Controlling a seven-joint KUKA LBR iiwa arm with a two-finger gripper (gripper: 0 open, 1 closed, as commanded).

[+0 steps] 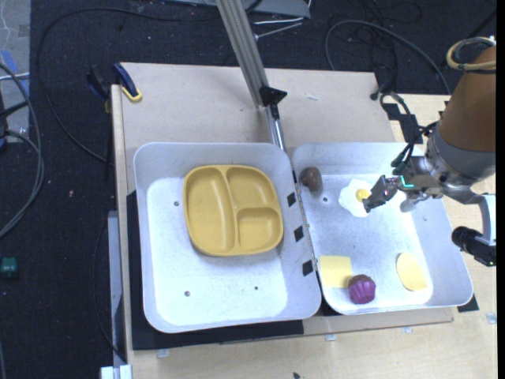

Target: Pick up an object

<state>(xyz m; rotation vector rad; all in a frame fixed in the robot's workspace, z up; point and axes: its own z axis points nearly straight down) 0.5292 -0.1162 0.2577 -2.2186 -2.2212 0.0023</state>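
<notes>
Table (331, 101): tan wood top, carries two shallow white bins side by side. A grey pole w/ black clamp runs down from top of view to the seam btwn bins.

Left bin (170, 290): holds one yellow divided tray (233, 210), three compartments, lying flat near bin centre-top.

Right bin (379, 251): holds the small items.

Arm (472, 125): enters from view's right, orange band above grey wrist, positioned over right bin's upper right area.

Claw (388, 192): black, pointing toward view's left, over upper part of right bin, tips just beside the fried egg toy (354, 197). Spread or pressed together: cannot tell at this res. Nothing seen btwn its tips.

Items in right bin, approx. largest to smallest:
- Fried egg toy: white w/ yellow yolk, upper middle of bin, partly under claw tip.
- Yellow square block (334, 271): lower left of bin, near the divider.
- Pale yellow oval piece (412, 272): lower right of bin.
- Purple ridged object (361, 289): just beside the block, at bin's lower edge.
- Brown round object (312, 178): upper left corner of bin, well apart from claw.
</notes>
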